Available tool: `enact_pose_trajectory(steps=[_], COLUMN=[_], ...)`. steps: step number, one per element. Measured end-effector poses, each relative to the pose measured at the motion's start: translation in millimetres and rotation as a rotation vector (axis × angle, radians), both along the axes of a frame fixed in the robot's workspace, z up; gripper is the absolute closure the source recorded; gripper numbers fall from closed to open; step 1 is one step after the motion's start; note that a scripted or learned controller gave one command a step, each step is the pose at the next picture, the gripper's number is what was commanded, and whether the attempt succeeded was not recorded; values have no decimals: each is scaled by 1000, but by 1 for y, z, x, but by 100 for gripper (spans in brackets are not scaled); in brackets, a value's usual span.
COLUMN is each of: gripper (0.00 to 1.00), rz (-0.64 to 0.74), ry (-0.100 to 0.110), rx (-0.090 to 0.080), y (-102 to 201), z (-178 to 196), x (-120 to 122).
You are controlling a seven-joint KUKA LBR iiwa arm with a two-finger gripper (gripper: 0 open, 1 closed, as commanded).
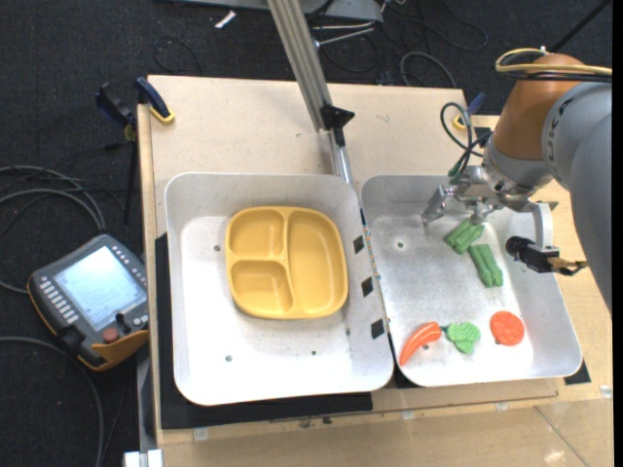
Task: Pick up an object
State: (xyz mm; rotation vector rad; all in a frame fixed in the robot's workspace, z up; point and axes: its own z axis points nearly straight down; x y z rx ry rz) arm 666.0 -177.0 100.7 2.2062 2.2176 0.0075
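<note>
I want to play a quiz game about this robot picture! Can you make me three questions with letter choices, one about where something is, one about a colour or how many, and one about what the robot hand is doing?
1. Where is the yellow tray?
A. left bin
B. right bin
C. floor

2. What colour is the round toy?
A. blue
B. red
C. white

3. The gripper is
A. over the yellow tray
B. above the carrot
C. low in the right bin, by the green pieces

Answers: 1 A, it lies in the left bin. 2 B, it is red-orange. 3 C, it sits just above the green pieces.

Grey arm (587,154), orange band (531,115), metallic end effector (459,202), black cables
</note>
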Motion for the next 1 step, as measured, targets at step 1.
enact_pose_trajectory(steps=[1], gripper=[100], rz=[1], ry=[-7], rx=[-1], y=[0], z=[14], x=[2])
